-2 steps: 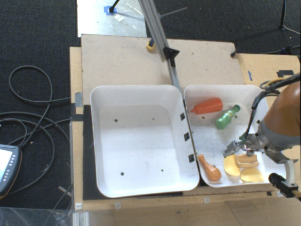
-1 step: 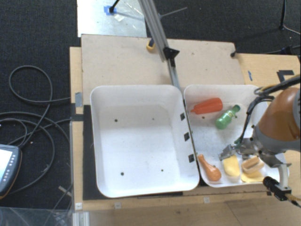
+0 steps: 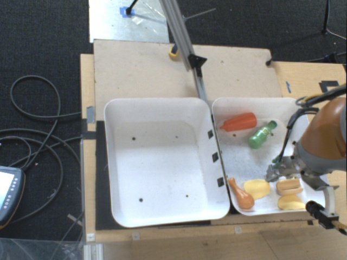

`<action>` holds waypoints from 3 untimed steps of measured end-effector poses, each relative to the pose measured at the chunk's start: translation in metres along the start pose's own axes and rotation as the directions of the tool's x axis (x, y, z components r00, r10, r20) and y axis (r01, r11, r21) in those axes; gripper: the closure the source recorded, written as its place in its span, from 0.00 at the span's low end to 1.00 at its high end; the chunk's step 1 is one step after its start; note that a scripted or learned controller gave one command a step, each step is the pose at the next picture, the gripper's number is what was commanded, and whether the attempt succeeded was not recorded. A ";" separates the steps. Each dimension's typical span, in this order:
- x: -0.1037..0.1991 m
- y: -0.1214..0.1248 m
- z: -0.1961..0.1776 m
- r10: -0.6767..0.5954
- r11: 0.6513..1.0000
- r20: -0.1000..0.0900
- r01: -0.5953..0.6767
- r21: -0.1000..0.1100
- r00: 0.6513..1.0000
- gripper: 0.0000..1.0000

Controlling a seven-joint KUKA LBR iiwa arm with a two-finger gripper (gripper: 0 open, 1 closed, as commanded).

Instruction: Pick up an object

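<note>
In the right bin (image 3: pixel 227 145), my gripper (image 3: pixel 278 173) hangs low over the front right corner, under the orange-banded wrist (image 3: pixel 325 137). It sits just above and left of a tan hot-dog bun (image 3: pixel 289 186) and just right of a yellow lemon-shaped piece (image 3: pixel 257 188). A pale yellow piece (image 3: pixel 291 202) lies in front of the bun. An orange drumstick (image 3: pixel 241 194) rests by the bin's front left wall. Farther back lie a red bottle (image 3: pixel 238 122) and a green bottle (image 3: pixel 261 135). I see nothing lifted off the bin floor.
The left bin (image 3: pixel 116 145) stands beside the right one, and a divider wall with black clips (image 3: pixel 215 157) runs between them. A grey pole (image 3: pixel 179 26) slants in from the back. Cables and a tablet (image 3: pixel 8 191) lie on the floor at left.
</note>
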State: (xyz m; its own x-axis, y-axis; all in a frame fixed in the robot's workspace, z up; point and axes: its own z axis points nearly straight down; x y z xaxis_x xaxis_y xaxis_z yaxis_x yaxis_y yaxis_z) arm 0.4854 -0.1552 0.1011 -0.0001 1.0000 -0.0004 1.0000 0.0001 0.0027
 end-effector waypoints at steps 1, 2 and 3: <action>0.008 0.004 -0.047 -0.006 1.000 0.001 0.006 -0.003 1.000 1.00; 0.002 0.015 -0.103 -0.005 1.000 0.002 0.005 -0.005 1.000 1.00; 0.002 0.017 -0.137 -0.005 1.000 0.001 0.005 -0.003 1.000 1.00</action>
State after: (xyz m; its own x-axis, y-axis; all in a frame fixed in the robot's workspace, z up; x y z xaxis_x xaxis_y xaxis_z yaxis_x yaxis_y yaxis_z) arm 0.5023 -0.1533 0.2378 -0.0056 1.0000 -0.0018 1.0000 0.0056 0.0060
